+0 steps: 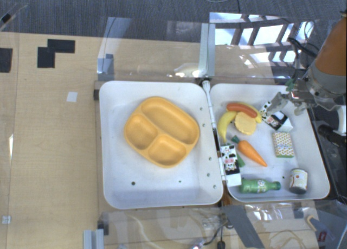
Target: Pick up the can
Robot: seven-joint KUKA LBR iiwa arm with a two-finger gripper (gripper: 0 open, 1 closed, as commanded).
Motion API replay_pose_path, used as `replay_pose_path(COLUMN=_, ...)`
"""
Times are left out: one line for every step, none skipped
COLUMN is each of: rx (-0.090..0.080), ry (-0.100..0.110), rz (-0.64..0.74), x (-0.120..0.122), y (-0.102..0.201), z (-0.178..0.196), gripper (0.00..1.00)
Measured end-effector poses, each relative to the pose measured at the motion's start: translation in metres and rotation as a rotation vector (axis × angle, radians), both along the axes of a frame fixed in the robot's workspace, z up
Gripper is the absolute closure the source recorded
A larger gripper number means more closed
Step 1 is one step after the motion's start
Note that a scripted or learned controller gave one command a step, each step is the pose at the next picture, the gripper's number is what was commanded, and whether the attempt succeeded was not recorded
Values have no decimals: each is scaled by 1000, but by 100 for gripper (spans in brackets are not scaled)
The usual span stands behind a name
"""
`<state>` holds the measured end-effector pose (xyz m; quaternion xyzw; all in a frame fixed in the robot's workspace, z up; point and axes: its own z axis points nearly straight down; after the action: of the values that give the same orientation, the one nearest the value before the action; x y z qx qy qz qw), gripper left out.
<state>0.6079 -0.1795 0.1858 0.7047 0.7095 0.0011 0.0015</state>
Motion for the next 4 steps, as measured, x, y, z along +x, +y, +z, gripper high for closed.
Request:
replay_pose_path(rx=-2, ry=-6, rz=87, x=22, y=40, z=241, gripper=0)
replay_pose_path(rx=-6, ry=-14, rz=98, x=23, y=42, z=253, gripper=100)
replay_pose_path(rx=-6, ry=-13, rz=98, x=23, y=42, z=253, gripper=0)
replay_pose_path(rx=-9, ry=-6, rz=911, x=-67, y=26, z=252, gripper=0)
